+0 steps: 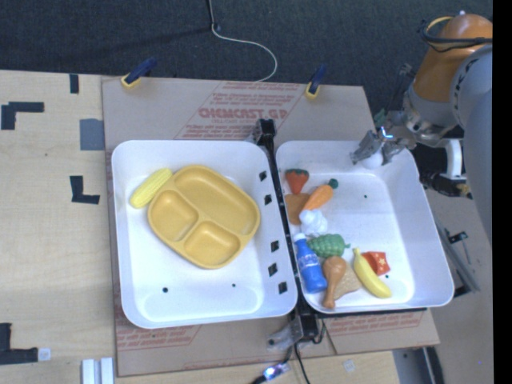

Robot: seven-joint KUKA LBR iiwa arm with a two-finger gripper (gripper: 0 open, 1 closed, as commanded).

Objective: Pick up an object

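Toys bunched at the near-left of the right bin (416, 238); gripper (372, 152) above its far edge.

Nearest: drumstick (336, 278), banana (371, 274) and blue bottle (310, 265), close together, a red piece (377, 260) touching the banana. Behind them, broccoli (327, 245), then carrot (318, 196) and strawberry (297, 180) by the divider. In the left bin (136, 278), a yellow tray (204, 214) with corn (150, 187) against its far-left edge. Farthest, fingers slightly apart, holding nothing, over the right bin's far rim.
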